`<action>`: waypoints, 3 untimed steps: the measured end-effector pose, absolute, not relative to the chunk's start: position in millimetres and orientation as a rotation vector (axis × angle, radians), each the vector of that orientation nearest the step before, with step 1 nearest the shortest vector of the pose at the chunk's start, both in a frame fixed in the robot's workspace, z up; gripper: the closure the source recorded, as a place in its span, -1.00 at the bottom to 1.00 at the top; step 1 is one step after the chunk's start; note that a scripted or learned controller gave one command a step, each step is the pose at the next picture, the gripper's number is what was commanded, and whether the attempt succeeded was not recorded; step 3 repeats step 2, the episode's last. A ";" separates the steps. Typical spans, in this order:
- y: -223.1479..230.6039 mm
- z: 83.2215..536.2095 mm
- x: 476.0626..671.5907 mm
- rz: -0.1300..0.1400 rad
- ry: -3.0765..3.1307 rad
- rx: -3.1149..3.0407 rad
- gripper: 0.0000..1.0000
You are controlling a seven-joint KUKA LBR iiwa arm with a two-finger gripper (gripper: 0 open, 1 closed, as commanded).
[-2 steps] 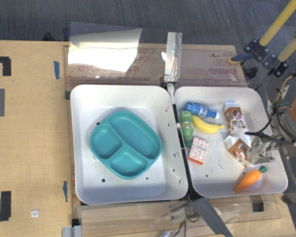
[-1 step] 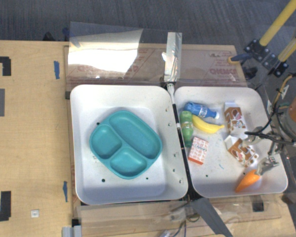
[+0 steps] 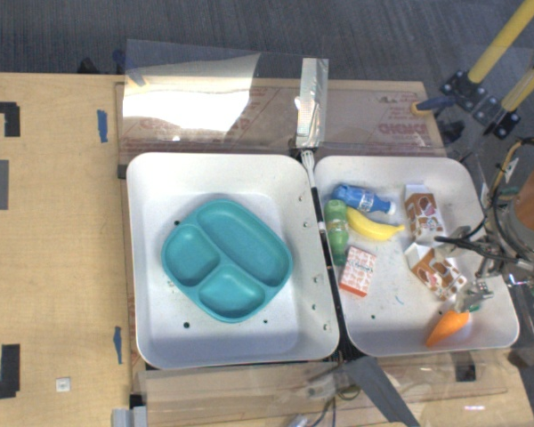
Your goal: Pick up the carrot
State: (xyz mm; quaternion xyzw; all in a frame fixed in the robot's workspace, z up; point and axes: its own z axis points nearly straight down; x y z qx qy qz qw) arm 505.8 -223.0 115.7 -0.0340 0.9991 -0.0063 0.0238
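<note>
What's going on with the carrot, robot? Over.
Pincer hovering at right bin's right side, just above carrot. Carrot lying near front corner, not held. Snack packet close beside.

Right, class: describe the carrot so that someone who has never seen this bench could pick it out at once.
Find the right-hand white bin, the one beside the bin holding the teal divided plate. Look to its near right corner, below the brown-and-white snack packets. The carrot lies there, the only orange thing in the bin, tapered with a green top.
</note>
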 end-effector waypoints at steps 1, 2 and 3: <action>-222.4 111.2 502.6 -0.022 3.080 -0.021 -1.00; -166.7 88.7 576.1 0.000 3.127 -0.026 -1.00; -166.7 88.7 576.1 0.000 3.127 -0.026 -1.00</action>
